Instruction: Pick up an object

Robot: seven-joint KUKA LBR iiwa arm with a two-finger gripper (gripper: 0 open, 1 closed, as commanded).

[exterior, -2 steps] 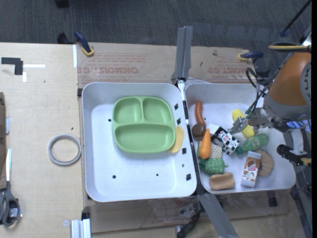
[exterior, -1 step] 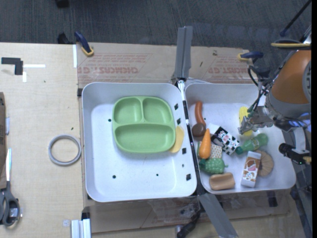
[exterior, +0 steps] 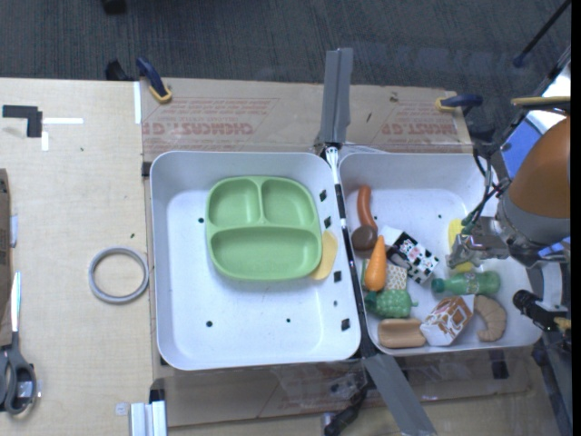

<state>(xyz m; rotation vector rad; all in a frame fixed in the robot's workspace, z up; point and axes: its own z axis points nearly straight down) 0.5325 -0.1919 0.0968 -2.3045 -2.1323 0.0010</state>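
Toy bread pieces (exterior: 449, 321) are being kept along the near wall of the right bin (exterior: 413, 178), beside a green bottle (exterior: 467, 284). Just above that bottle the gripper (exterior: 470, 246) is being held; its jaw state cannot be told.

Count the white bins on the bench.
2: left bin holding a green divided plate; right bin holding the toy foods. None appear hidden.
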